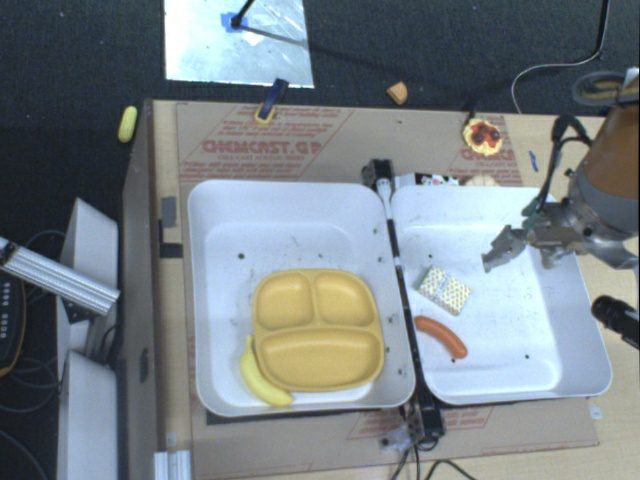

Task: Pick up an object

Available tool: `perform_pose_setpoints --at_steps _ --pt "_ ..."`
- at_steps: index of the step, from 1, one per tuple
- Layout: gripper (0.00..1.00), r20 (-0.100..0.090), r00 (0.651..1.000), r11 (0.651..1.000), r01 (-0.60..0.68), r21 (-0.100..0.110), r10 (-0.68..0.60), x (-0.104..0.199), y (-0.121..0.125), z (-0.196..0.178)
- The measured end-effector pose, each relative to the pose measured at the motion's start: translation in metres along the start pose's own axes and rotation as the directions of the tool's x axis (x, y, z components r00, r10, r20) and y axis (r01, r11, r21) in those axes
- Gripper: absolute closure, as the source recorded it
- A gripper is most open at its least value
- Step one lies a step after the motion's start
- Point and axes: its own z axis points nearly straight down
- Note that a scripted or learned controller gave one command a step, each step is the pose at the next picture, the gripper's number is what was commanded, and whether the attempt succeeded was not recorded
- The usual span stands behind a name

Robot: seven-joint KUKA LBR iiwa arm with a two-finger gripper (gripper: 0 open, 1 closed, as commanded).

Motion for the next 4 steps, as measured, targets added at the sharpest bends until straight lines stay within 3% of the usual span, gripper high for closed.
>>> perform_pose_setpoints --at_steps 1,2,3,4 --pt "0.00 0.000 1.000 1.000 -0.002 0.002 0.002 -0.004 -0.029 0.104" --pt "0.00 0.000 1.000 1.000 -0.003 0.000 0.003 0.015 -0.029 0.191" --pt "0.00 0.000 1.000 1.000 -0.001 0.000 0.001 0.019 0.012 0.191" --pt "1.00 0.000 1.000 1.000 0.000 -0.002 0.000 0.019 0.013 0.180"
